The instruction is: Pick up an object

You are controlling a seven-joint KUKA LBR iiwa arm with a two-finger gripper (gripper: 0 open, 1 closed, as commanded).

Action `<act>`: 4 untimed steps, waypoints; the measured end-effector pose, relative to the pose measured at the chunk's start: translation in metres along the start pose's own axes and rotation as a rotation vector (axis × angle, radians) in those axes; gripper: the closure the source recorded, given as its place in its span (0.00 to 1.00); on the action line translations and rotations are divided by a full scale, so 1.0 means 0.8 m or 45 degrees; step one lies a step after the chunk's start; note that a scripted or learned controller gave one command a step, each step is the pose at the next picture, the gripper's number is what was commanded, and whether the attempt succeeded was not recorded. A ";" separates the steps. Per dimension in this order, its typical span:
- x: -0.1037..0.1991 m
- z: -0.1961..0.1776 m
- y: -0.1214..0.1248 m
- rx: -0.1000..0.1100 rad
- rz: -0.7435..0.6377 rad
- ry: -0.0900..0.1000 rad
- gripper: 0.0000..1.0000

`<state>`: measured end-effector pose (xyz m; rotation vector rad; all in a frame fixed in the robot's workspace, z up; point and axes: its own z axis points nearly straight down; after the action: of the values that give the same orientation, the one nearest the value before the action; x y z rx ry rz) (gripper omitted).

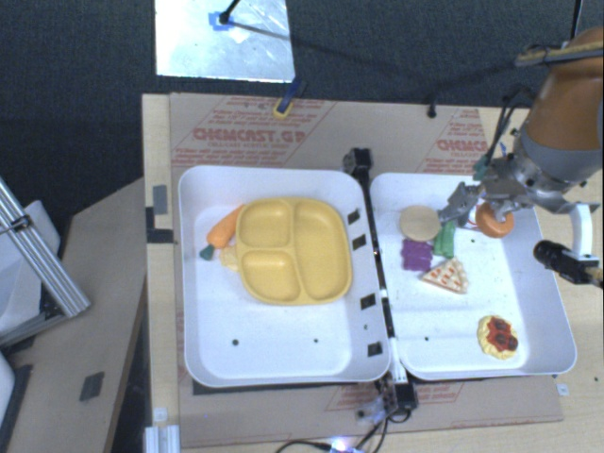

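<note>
Two shallow white bins are seen side by side on the bench. In the left bin (203, 347) a yellow divided plate (288, 250) is laid, and a toy carrot (222, 228) is lodged against the plate's left edge.

In the right bin (547, 343) several toy foods are gathered toward the upper middle: a tan round disc (419, 223), a purple piece (416, 254) just below it, a green piece (444, 239) beside both, and a pizza slice (446, 276) just beneath the green one. A small round pizza with red toppings (497, 336) is placed well apart from these, near the bin's lower right corner.

The arm is brought in from the right, its orange band being visible above the grey wrist. The gripper (479, 210) is positioned over the upper part of the right bin, just right of the tan disc and the green piece. An orange round toy (494, 221) is seen directly at the gripper's end, partly covered by it. Whether this toy is pinched or merely lies beneath the gripper cannot be told, and the gripper's opening cannot be judged from this view.
</note>
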<state>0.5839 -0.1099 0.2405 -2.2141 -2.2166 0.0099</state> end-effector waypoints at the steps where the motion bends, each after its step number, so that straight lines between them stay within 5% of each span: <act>1: 0.000 -0.008 0.003 -0.015 -0.003 -0.002 0.00; 4: 0.001 0.167 0.030 -0.026 0.003 -0.007 0.00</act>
<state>0.6065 -0.1092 0.1068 -2.2294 -2.2270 -0.0065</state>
